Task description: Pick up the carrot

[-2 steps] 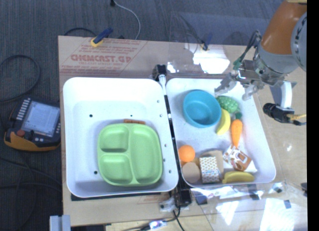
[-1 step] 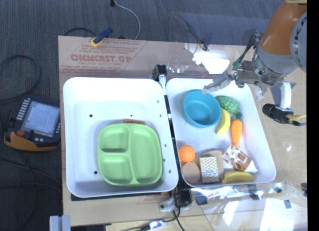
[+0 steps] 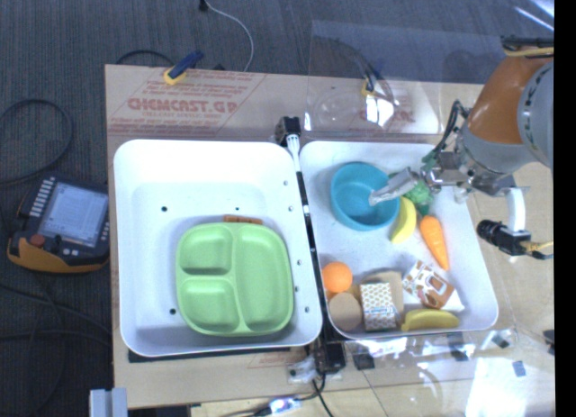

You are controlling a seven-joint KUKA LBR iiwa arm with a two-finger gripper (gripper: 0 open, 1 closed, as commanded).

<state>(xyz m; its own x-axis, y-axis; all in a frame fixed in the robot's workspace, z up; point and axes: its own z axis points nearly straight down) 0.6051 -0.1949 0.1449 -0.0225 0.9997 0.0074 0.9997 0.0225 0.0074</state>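
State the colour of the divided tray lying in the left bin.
Light green: the three-compartment plastic tray, seen clearly in the camera view.

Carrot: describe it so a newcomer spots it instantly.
Look in the right-hand white bin, near its right wall, just below the gripper. The carrot lies beside a banana and the blue bowl. It is the lone orange tapered piece; the orange nearby is round.

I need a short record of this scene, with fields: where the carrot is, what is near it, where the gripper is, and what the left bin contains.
carrot: carrot lies in the right bin, near its right wall
neighbours: banana to its left, blue bowl further left, snack packet below it
gripper: gripper over the blue bowl's right rim, apart from the carrot
left bin: left bin contains a green divided plate
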